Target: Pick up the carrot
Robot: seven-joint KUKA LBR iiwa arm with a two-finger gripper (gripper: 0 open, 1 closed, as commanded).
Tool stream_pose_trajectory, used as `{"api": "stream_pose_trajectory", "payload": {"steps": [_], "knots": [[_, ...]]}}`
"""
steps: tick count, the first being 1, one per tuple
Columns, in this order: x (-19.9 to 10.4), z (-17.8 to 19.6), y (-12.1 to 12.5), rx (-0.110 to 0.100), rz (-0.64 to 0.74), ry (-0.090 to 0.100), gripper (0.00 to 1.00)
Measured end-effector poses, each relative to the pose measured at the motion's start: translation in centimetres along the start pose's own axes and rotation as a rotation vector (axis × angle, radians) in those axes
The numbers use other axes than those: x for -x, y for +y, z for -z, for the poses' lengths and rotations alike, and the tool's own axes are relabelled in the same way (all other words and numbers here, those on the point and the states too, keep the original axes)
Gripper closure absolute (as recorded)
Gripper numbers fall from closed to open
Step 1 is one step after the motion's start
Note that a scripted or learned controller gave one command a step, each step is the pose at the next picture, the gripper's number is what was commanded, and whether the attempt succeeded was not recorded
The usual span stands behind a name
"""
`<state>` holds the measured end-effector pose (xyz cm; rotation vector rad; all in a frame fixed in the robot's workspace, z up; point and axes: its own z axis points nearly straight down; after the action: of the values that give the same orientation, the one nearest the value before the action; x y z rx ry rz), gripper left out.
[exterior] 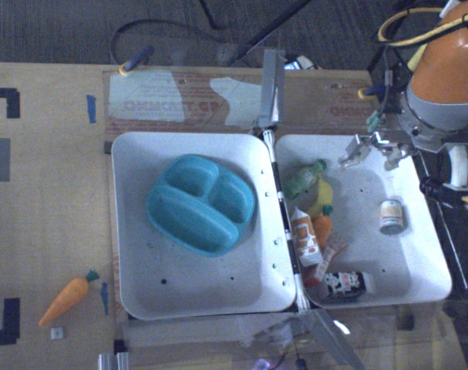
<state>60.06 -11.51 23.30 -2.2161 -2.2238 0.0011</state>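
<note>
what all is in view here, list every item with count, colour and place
bins: 2, white, side by side on the bench
divided plate: 1, teal, in the left bin
carrot on bench: 1, orange with green top, outside the bins, left of the left bin
carrot in bin: 1, orange, right bin near its left wall
green toy: 1, green, right bin, upper left
yellow toy: 1, yellow, just below the green toy
carton: 1, white and orange, against the right bin's left wall
cow-print box: 1, black and white, right bin's lower left
small can: 1, white, right bin, right of centre
tool: 1, metallic, above the right bin's upper edge
</note>
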Motion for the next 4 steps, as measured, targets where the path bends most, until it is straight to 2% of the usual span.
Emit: {"api": "stream_pose_trajectory", "payload": {"steps": [1, 2, 3, 4], "knots": [[-0.8, -14.7, -1.6, 0.006, 0.391, -0.001, 0.0], [-5.9, -4.8, 0.6, 0.005, 0.475, -0.002, 0.0], [-1.3, -14.6, -1.3, 0.004, 0.613, -0.002, 0.0], [-1.2, -13.5, -1.2, 0.01, 0.611, -0.004, 1.0]]}}
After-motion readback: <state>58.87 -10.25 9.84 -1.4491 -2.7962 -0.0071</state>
